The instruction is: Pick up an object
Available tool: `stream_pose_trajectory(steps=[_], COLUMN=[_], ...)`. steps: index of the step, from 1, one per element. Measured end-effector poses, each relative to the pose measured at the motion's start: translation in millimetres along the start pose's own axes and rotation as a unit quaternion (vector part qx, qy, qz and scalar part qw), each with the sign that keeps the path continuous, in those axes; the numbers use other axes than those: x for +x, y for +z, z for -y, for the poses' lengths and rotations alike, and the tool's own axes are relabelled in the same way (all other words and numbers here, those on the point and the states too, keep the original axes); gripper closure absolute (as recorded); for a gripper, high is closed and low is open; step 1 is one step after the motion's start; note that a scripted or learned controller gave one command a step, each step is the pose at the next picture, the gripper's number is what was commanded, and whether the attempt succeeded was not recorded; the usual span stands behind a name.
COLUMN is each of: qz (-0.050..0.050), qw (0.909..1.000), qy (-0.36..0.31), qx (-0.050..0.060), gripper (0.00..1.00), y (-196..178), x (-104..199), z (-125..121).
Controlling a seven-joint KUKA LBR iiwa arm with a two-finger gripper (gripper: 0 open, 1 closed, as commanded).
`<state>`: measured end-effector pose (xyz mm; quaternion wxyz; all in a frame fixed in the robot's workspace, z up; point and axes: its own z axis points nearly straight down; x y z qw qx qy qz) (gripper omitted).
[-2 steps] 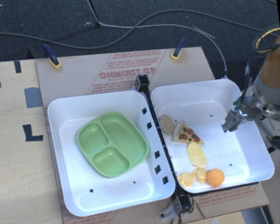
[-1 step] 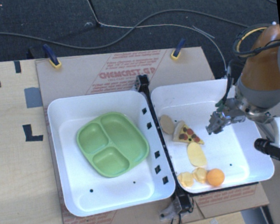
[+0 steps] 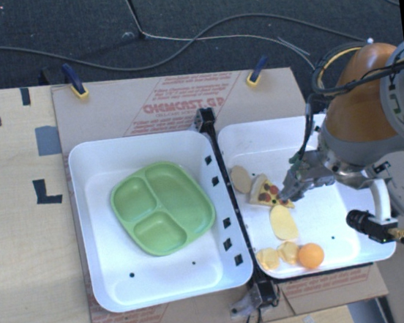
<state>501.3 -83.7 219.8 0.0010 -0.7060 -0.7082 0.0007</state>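
In the right bin [image 3: 316, 134] lie several toy food pieces. A pizza slice [image 3: 264, 192] sits near the bin's left wall, beside a tan oval piece [image 3: 241, 179]. Below them rest a pale yellow oval [image 3: 284, 222], a small yellow piece [image 3: 271, 258] and an orange ball [image 3: 311, 256]. My gripper [image 3: 291, 191] reaches down from the right, its tips right at the pizza slice's right edge. The fingers sit close together, and nothing is visibly lifted between them.
The left bin [image 3: 94, 208] holds a green divided plate [image 3: 163, 206]. A black divider [image 3: 224, 191] runs between the bins. The arm's orange band [image 3: 360, 99] and grey body hang over the right bin's right side. Cables cross the dark floor behind.
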Motion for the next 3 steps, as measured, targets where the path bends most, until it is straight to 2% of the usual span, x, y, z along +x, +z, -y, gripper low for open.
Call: stream_pose_trajectory(steps=[3], qz=[0.0], qw=[1.0], qy=[-0.002], qx=[0.0], gripper=[1.0], y=[-19.0], x=[166.1], z=[1.4])
